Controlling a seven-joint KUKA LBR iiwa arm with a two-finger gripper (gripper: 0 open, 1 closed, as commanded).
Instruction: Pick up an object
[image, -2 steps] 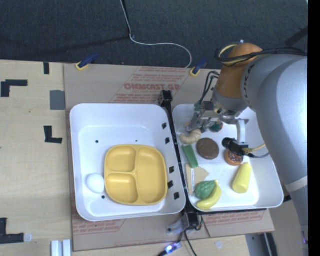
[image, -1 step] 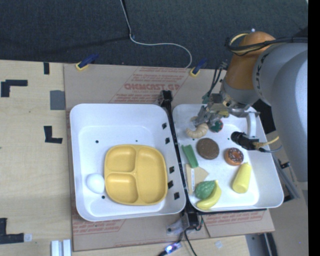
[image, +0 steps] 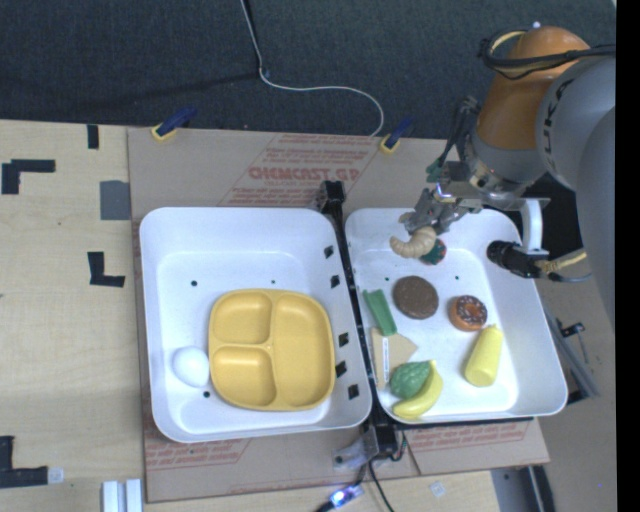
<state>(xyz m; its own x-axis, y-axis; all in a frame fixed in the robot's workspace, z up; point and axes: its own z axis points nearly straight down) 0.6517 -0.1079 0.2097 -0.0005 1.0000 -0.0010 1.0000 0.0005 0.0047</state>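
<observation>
My gripper (image: 432, 226) hangs over the back of the right bin (image: 530, 400). Its fingers are shut on a tan croissant (image: 414, 242), which hangs just under them, above the bin floor. A small dark green thing (image: 435, 253) shows right beside the croissant; I cannot tell what it is. On the bin floor below lie a brown round patty (image: 415, 297), a glazed donut (image: 467, 312), a yellow block (image: 483, 356), a green stick (image: 379, 311), a pale cheese wedge (image: 399, 350), a green pepper (image: 410, 378) and a banana (image: 422, 399).
The left bin (image: 170, 250) holds a yellow divided plate (image: 271, 349) and a white egg (image: 190, 365) at its front left. A ridge (image: 345, 290) divides the two bins. The arm's grey body (image: 590, 120) stands at the right.
</observation>
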